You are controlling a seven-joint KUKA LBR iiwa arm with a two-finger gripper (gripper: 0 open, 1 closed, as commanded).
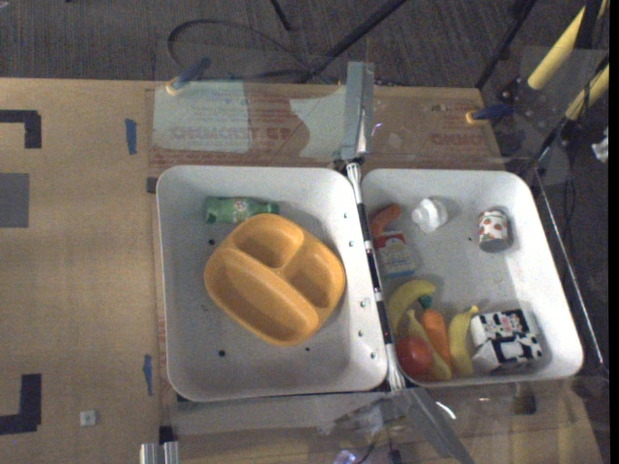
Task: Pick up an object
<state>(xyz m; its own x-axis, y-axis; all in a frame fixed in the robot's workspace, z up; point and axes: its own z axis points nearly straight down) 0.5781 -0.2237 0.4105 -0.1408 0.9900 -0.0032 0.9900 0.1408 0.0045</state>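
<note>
Camera view. Near edge, right bin (551, 259): one cow-patterned carton (504, 340), boxy; three yellow bananas (410, 297), curved and smooth; one orange carrot (436, 332); one red tomato (414, 355), round. Further back: one small packet (395, 256), one white crumpled item (429, 214), one strawberry-print cup (493, 229). Left bin (184, 259): one orange three-compartment plastic tray (275, 277); one green wrapper (240, 209), flat. Tabletop (77, 259): brown board. End effector state: cannot tell.

You see two bins side by side. In the left bin (184, 356), a divided plate (275, 277) lies centre, with a packet (240, 209) just above it. In the right bin (556, 288), bananas (410, 298), a carrot (436, 333) and a carton (504, 340) cluster at the lower edge, and a cup (493, 228) sits upper right.
</note>
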